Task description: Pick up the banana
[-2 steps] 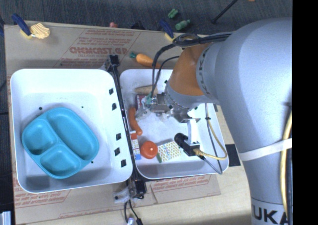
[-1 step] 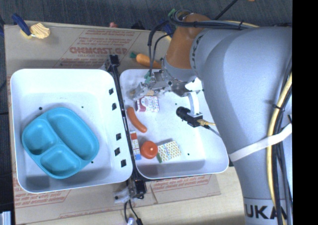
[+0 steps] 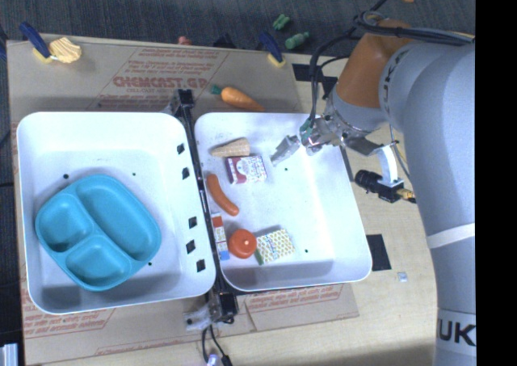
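Plate (image 3: 97, 231): blue, three compartments, lying in the left bin (image 3: 32, 134).
Banana (image 3: 230, 147): most likely the pale yellowish wedge in the upper left of the right bin (image 3: 343, 231), lying flat just above a small carton (image 3: 246, 169); its small size makes the identification a judgement.
Other items: a sausage (image 3: 222, 195), a red ball (image 3: 241, 243) and a patterned box (image 3: 275, 246) lie lower in the same bin; a carrot (image 3: 238, 98) rests on the counter (image 3: 137, 77) beyond the rim.
Pincer (image 3: 285, 149): low over the right bin, near the banana on its right, apart from it; released or clenched cannot be told.
Progress: approach only; grasp and lift are not yet done.
Hard to see: the pincer's tip is small and blurred against the white bin floor.
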